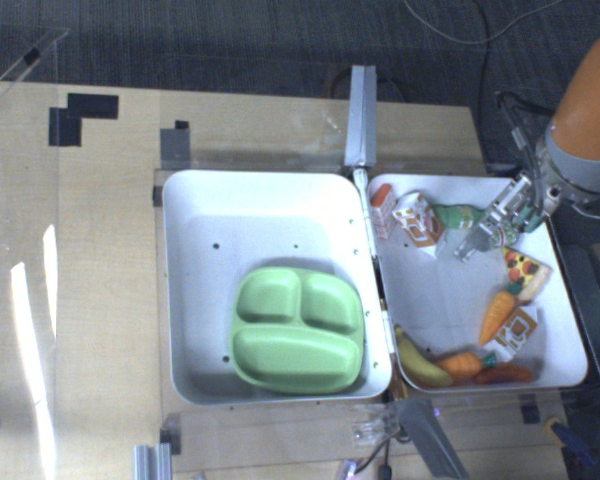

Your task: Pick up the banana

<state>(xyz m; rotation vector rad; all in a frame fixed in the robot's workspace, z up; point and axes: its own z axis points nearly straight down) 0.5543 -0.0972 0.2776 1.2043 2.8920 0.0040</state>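
Two shallow white bins sit side by side on the counter. The curved yellow banana [421,360] lies in the right bin's [570,353] near-left corner, touching a small orange carrot [462,364]. The metal two-finger claw [470,244] hovers well apart, fingers slightly parted, holding nothing.

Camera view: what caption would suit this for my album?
Robot gripper hovers over the right bin of toy food, far from the banana at its near-left corner.
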